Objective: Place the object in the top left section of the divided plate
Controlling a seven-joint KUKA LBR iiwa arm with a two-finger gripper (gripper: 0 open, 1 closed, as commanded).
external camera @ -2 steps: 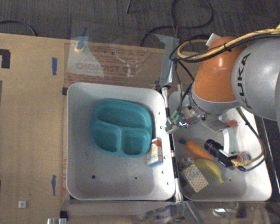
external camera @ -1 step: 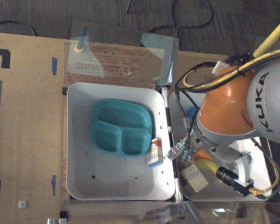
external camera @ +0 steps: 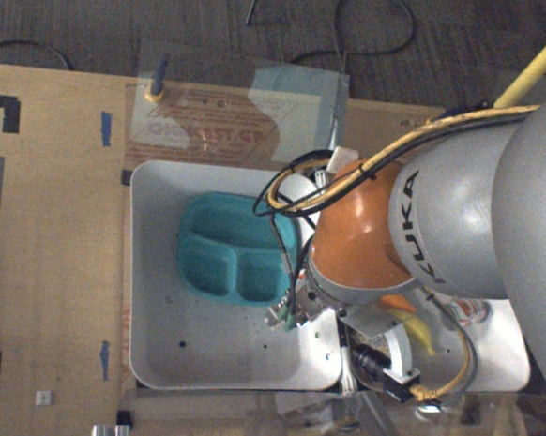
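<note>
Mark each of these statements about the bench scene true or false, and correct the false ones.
1. The divided plate is teal. True.
2. The plate lies in the right bin. False: it lies in the left bin.
3. The arm carries an orange band. True.
4. The plate has two sections only. False: three show.
5. A yellow object lies in the right bin. True.
</note>
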